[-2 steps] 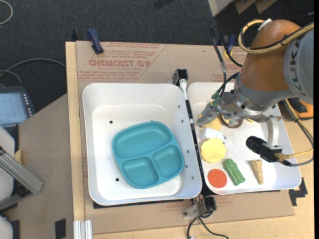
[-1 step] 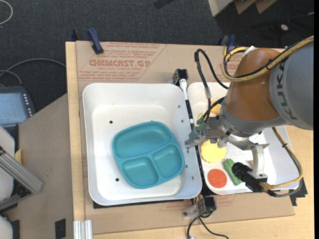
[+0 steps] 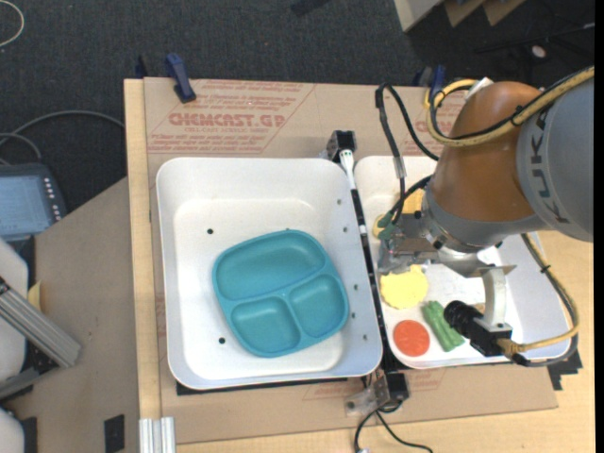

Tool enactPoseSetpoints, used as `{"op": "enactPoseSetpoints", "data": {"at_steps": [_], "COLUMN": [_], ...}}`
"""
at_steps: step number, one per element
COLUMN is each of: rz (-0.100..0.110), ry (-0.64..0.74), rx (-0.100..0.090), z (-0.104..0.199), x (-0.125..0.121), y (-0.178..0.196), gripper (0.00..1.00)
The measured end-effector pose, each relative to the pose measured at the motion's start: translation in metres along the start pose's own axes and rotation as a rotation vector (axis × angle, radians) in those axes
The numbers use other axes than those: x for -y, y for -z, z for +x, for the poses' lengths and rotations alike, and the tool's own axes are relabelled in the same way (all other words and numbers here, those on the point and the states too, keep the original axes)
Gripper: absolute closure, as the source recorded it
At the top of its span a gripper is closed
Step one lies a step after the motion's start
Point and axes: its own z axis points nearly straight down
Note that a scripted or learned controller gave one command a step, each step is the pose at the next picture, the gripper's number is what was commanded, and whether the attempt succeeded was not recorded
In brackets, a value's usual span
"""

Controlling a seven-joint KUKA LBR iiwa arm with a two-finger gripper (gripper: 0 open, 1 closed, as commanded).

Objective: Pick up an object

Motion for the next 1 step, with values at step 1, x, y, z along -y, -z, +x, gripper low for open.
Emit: {"op": "enactPoseSetpoints", "data": {"at_steps": [1], "rz": [-0.004], "ry": [0.01], "rx": [-0.003], "z": [0.0702], "x": [0.0061], "y": [0.04], "gripper": [1.0]}}
